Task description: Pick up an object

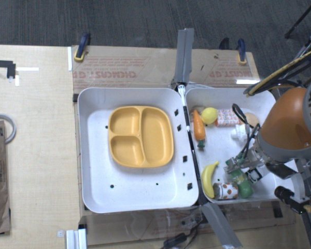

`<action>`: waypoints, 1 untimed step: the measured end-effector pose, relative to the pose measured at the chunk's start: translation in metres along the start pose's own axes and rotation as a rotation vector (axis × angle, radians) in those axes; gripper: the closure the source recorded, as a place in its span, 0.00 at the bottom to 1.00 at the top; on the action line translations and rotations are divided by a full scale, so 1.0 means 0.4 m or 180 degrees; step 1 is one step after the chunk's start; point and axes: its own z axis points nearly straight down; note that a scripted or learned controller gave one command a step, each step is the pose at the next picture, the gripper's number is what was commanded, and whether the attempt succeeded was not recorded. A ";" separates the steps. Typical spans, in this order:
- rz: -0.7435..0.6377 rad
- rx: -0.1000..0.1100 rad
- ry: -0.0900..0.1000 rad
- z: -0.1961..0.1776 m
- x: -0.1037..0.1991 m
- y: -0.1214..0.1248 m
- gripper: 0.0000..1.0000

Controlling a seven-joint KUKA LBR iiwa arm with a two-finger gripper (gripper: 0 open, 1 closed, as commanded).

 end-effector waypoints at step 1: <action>0.0177 -0.0001 -0.0004 -0.351 0.079 0.138 1.00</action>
